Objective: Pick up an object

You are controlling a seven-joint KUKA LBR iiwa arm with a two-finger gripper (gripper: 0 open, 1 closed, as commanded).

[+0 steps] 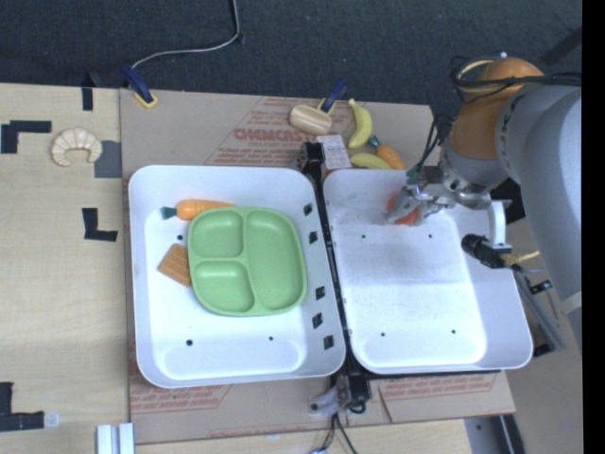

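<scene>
My gripper [410, 202] is low over the back part of the right bin [435, 301], near its far wall. A small red-orange object [406, 218] lies right at the gripper's tip, partly hidden by it; whether it is held I cannot tell. In the left bin [151, 348] a green divided plate [248, 258] lies flat. An orange carrot [197, 208] rests behind the plate, and a brown wafer [175, 266] pokes out from under its left side.
Behind the bins on the cardboard lie a bread roll [309, 117], yellow bananas [362, 129], a small box [332, 150] and an orange piece [388, 155]. A croissant [76, 146] sits at the far left. The arm's grey body [539, 140] fills the right side.
</scene>
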